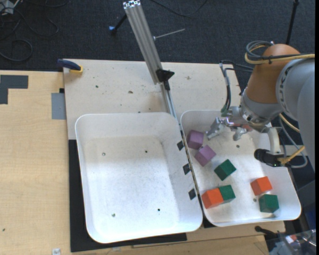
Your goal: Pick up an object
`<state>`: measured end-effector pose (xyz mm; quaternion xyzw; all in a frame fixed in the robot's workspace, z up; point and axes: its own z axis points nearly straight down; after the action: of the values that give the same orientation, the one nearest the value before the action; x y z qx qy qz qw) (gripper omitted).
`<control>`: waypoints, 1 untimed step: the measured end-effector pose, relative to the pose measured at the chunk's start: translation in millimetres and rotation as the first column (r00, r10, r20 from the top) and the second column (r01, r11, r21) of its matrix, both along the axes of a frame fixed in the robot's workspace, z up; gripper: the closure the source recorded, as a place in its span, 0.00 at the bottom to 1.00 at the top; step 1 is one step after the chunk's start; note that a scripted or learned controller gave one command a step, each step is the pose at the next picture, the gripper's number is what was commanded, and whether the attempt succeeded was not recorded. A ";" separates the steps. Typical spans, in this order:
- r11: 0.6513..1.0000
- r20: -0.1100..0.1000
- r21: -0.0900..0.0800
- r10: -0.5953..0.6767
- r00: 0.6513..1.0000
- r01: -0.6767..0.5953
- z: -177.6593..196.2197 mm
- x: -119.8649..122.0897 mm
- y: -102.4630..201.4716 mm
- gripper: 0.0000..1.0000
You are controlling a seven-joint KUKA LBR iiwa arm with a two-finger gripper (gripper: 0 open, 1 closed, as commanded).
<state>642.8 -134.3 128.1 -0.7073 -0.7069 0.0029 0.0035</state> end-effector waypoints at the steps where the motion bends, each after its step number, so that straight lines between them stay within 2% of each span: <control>1: 1.000 0.006 -0.001 -0.001 1.000 0.001 -38.4 0.0 0.7 0.00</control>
<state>642.9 -133.6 89.7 -0.7076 -0.7066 0.0010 0.0010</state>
